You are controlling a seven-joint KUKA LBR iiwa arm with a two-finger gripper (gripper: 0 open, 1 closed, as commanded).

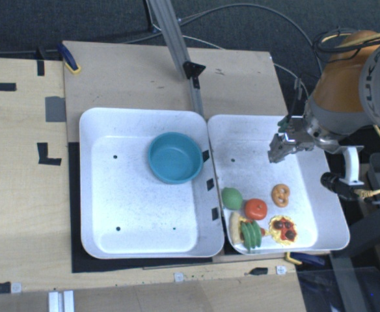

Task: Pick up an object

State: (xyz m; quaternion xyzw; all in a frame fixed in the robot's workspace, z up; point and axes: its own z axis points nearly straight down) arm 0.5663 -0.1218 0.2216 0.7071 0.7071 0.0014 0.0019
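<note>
The grey two-finger gripper point(282, 149) hangs over the upper part of the right shallow white bin point(242, 132), reaching in from the arm's side. Nothing is seen between its tips; whether it is wide or narrow cannot be told at this slant.

Candidate objects all sit in that bin, clustered toward its near edge, well below the gripper: a round red tomato-like toy point(256, 208), a green rounded toy point(232, 198) just beside it, a long green ridged vegetable toy point(250, 233), a pale yellow piece point(235, 224) touching it, a small brown pretzel-shaped toy point(280, 194), and a yellow slice with red dots point(283, 229).

The left shallow white bin point(105, 194) holds a round blue plastic bowl point(175, 157), near the divider.

Judgement: the pick has not begun. The pretzel, lying apart from the cluster and nearest the gripper, looks the easiest target; the crowded toys risk a nudge.
</note>
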